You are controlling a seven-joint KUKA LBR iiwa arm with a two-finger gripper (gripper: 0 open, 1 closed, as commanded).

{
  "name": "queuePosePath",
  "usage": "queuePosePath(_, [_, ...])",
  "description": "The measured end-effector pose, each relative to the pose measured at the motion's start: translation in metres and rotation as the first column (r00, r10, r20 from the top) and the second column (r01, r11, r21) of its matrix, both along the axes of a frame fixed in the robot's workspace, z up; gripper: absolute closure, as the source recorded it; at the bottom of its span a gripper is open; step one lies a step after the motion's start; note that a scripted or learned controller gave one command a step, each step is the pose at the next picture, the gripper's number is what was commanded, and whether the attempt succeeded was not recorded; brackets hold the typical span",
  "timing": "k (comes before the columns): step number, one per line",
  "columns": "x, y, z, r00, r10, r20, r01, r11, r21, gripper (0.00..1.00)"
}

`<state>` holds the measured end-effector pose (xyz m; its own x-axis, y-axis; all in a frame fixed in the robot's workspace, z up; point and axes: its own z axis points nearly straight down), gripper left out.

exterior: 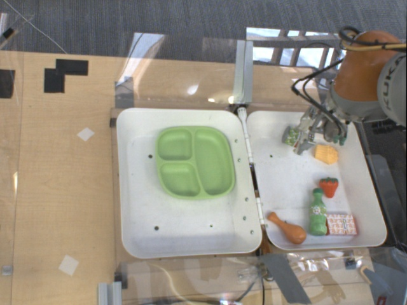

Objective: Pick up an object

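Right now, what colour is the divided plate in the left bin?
Light green; the divided plastic plate shows best in the camera view.

Grey arm (393, 88) with orange band (359, 68), black cables (311, 84), metallic claw (311, 138).

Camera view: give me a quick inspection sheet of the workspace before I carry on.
Surface: wooden bench bearing a left bin and a right bin, side by side.
Job's things: in the right bin, a yellow wedge, a strawberry, a green bottle, a drumstick, a patterned box and a small green item.
Clutter: green divided plate in the left bin.
End effector: low over the right bin's far end, beside the yellow wedge; grip unclear.
Cables: black loops at the wrist.
Surroundings: grey carpet; black markers on the bench.
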<state>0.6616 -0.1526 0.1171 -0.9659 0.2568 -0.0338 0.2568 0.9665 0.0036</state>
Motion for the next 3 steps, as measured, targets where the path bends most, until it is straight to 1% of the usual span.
queuePosePath(1, [-0.013, 0.004, 0.082, 0.968, -0.25, -0.019, 0.251, 0.968, 0.006, 1.0])
queuePosePath(2, [-0.041, -0.011, 0.118, 0.722, -0.691, -0.026, 0.692, 0.722, 0.009, 1.0])
queuePosePath(3, [-0.057, -0.019, 0.181, 0.284, -0.958, -0.028, 0.959, 0.284, 0.012, 1.0])
